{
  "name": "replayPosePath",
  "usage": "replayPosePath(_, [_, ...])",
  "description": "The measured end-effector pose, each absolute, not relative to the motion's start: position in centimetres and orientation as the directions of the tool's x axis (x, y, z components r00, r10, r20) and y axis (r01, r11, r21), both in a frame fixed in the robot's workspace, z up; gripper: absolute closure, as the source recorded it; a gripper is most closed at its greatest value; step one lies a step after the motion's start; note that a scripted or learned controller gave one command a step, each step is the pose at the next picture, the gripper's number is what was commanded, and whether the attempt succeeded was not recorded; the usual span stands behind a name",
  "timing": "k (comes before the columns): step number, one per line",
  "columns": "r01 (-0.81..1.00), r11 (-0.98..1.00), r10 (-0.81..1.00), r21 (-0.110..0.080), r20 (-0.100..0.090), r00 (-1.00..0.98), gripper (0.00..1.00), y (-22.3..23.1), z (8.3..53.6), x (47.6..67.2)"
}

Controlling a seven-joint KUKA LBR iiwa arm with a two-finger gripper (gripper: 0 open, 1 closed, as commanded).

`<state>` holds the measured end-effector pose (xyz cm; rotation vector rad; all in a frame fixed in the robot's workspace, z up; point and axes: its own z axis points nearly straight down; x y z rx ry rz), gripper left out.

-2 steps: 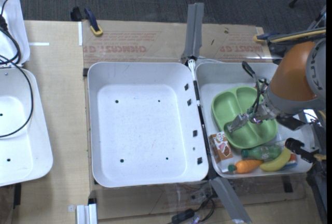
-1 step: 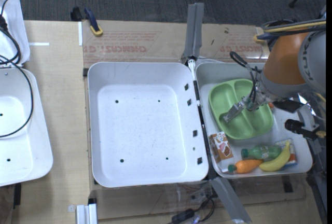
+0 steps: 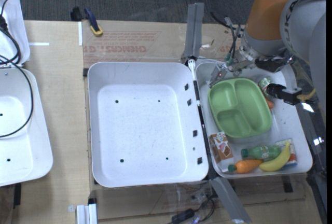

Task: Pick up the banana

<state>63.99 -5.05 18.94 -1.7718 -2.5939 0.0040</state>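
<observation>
- Gripper (image 3: 224, 68) hangs at the right bin's (image 3: 303, 123) far corner, can't tell its state.
- Banana (image 3: 276, 159) lies near the front edge, touching the green bottle (image 3: 260, 152); come straight down, so nothing gets nudged.

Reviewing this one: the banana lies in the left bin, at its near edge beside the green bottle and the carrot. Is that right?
Not quite. In the camera view the banana lies in the right bin, not the left one. The rest holds: it sits at the near edge, beside the green bottle and the carrot.
</observation>
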Motion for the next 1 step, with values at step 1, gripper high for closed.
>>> replayPosePath(1, [0.944, 0.331, 0.944, -0.005, 0.001, -0.331, 0.00, -10.40, 9.92, 59.44])
